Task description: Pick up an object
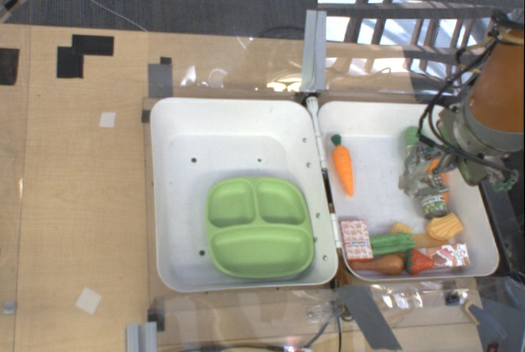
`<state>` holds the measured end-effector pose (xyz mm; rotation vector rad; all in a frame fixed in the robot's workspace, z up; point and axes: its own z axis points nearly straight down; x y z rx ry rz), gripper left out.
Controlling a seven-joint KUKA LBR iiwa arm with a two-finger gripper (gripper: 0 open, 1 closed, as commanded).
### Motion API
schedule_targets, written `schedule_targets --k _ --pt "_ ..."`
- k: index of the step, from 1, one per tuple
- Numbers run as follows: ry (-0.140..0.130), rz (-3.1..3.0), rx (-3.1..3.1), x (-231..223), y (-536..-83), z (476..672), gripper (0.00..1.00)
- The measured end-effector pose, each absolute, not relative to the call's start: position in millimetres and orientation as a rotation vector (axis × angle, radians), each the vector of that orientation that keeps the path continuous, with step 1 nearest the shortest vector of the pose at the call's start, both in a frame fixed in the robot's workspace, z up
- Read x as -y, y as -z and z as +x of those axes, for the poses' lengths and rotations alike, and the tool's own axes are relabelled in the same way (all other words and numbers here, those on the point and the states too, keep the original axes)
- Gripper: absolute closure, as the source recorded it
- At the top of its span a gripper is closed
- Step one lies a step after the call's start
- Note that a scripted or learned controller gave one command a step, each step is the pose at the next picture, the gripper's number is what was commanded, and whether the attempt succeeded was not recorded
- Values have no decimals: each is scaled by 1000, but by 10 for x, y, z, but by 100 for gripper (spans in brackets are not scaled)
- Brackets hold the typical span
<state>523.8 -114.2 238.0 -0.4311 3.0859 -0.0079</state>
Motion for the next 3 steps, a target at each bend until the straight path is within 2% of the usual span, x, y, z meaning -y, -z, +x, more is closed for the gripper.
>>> schedule_targets --k 2,3 --pt "15 -434 -3066 1122 -2633 5292 100" --pt "0 -568 -3078 859 -2748 6350 100"
